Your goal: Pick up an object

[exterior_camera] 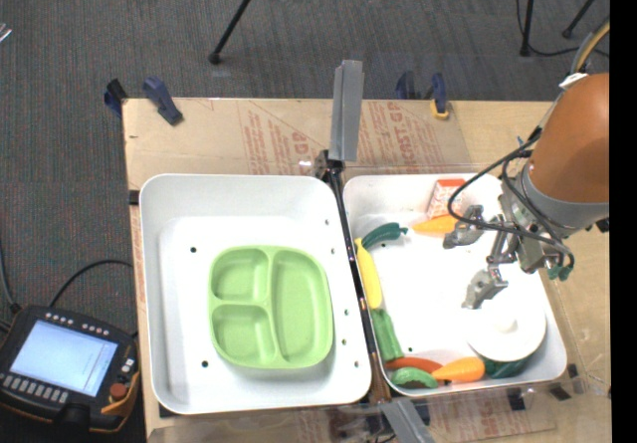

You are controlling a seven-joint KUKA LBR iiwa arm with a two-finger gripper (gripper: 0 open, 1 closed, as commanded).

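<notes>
My gripper (470, 264) hangs over the middle of the right bin (418, 297), reaching in from the right. Its two fingers (483, 289) stand apart and open, with only white bin floor showing between them. Just below it lies a white plate (508, 334). An orange carrot (435, 225) and an orange box (446, 197) lie to its upper left. Along the bin's left wall lie a yellow corn cob (368, 272) and a green cucumber (386, 334). At the front edge are a red chili (413, 363) and a second carrot (460, 369).
The left bin (174, 232) holds a green divided plate (271, 307). A green pepper (383, 232) lies near the right bin's upper left. A grey post (346, 117) stands behind the divide between the bins. A teach pendant (65, 361) sits off the bench at lower left.
</notes>
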